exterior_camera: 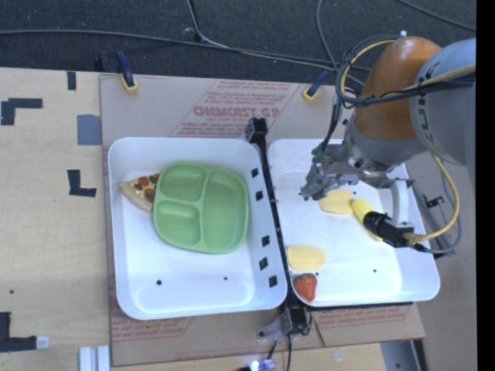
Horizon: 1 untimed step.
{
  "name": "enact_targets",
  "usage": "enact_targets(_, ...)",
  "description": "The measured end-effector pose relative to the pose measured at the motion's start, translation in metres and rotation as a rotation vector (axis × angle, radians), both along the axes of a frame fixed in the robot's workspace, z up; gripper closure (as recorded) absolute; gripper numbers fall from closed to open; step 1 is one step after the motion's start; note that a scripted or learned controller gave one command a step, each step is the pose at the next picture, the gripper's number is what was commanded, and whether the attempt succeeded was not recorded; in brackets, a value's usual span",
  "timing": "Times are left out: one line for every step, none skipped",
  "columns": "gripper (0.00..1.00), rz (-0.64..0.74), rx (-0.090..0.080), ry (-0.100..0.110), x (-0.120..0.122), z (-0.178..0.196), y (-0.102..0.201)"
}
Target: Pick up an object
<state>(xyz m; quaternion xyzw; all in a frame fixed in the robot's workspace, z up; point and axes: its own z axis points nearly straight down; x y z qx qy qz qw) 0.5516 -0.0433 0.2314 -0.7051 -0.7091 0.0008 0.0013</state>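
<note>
Going left to right, we've got the wooden desk [46,238] with a brown cardboard sheet [224,107] on it, and the two bins sit on that. The shallow white left bin [193,280] holds a green plastic divided plate [203,207]. A toy pizza slice [139,189] pokes out from under the plate's left edge.

In the shallow white right bin [356,273] there's a rounded yellow toy lump [305,256] near the front left corner, and a small red toy fruit [306,287] touches it on the near side. Further back lies a pale yellow flat plastic piece [334,203], and that's our best bet for the pick.

The end effector [314,188] hangs low over the back of the right bin, under the grey arm [445,91] with its orange band. We honestly can't tell if it's apart or together from this angle, and nothing looks clamped in it.

What matters here is that the pale yellow piece sits just beside the end effector, to its right and a touch nearer the front. Its long axis runs roughly left-right across the bin. So we figure it needs a small shift that way before it drops.
</note>
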Motion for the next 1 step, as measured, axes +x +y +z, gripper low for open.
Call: enact_targets(1.0, 0.001, 0.001, -0.002, 0.0155, 0.0065, 0.0487)
